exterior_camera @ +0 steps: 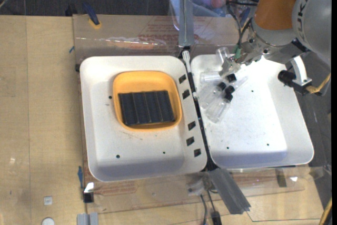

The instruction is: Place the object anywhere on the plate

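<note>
Wooden bench (37, 113); two white bins (105, 160).

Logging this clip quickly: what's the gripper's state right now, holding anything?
Gripper: over the right bin; open or shut cannot be told, and no object is visible between its fingers.

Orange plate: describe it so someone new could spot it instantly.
Of the two white bins, take the left bin. The orange plate sits in its upper middle, squarish with rounded corners. It alone is orange there, and a dark ribbed block lies on it.
</note>
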Available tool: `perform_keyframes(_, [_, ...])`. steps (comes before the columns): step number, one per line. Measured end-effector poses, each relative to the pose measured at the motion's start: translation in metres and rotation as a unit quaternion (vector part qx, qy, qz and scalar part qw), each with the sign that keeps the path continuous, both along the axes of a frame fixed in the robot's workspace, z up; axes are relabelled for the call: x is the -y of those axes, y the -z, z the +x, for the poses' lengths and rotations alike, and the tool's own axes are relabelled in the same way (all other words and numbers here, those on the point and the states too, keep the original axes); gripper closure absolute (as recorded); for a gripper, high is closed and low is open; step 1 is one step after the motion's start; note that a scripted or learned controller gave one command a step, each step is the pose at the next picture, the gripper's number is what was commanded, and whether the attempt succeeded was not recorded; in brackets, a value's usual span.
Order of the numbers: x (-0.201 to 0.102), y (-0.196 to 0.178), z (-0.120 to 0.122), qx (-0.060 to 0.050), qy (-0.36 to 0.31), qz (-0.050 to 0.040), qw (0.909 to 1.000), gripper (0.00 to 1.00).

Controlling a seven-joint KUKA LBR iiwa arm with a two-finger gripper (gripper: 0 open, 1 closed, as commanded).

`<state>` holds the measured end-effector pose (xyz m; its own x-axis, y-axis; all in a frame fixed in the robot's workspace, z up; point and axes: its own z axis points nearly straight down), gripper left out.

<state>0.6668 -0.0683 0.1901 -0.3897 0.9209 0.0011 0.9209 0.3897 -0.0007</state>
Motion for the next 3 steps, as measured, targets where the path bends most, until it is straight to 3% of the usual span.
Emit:
perform_keyframes(1, [-0.035, -0.034, 0.001, 0.003, -0.069, -0.0006, 0.9976, 1.0])
perform_keyframes(2, [-0.044, 0.005, 0.0, 0.0, -0.158, 0.0004, 0.9875, 1.0])
perform_keyframes(3, [-0.043, 0.005, 0.0, 0.0, -0.157, 0.0004, 0.9875, 0.0])
